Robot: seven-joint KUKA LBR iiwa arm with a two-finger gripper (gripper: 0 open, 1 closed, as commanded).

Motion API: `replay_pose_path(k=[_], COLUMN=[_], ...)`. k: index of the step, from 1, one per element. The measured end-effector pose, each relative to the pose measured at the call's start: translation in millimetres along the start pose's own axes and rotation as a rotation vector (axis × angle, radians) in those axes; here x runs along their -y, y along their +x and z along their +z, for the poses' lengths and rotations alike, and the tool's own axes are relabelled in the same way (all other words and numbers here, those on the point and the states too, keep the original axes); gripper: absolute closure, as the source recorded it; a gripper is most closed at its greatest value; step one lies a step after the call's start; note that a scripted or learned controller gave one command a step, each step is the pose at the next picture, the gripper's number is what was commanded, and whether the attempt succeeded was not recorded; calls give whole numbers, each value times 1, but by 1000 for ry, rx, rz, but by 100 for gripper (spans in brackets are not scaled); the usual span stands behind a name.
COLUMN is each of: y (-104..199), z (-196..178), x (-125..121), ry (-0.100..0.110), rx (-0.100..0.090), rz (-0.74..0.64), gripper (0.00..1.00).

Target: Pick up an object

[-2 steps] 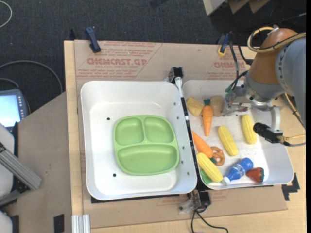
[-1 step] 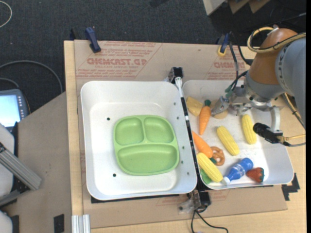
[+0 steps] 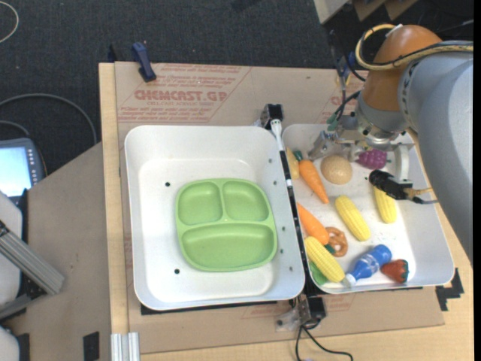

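1. toys lie in the right bin (image 3: 428, 265): corn (image 3: 352, 217), carrots (image 3: 310, 177), a tan ball (image 3: 337, 170), purple grapes (image 3: 372, 157).
2. the gripper (image 3: 361, 143) hangs low at the far end, just by the ball and grapes (likely to grab one).
3. i cannot tell if its fingers are wide or shut.
4. the left bin (image 3: 143, 201) holds a green tray (image 3: 225, 224).

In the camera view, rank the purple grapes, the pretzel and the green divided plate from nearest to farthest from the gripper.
Measured from the gripper at the right bin's far end:
1. Purple grapes, right beside it, at that bin's far end.
2. Pretzel, further toward the bin's near end, mid bin.
3. Green divided plate, across in the left bin.
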State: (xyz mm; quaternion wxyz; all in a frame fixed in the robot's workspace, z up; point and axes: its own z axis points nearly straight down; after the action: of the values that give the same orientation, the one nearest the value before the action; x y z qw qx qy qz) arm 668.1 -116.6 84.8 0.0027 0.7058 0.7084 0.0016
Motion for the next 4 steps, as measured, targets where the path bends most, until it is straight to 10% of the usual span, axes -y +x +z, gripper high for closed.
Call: replay_pose_path(k=[1,2,3,4], y=[-2,-1,19,18], z=[-11,-11,0,-11], x=[1,1,67,64], ry=[0,1,10,4], rx=[3,2,-2,0], rz=[1,1,7,6], gripper=[100,0,0,100])
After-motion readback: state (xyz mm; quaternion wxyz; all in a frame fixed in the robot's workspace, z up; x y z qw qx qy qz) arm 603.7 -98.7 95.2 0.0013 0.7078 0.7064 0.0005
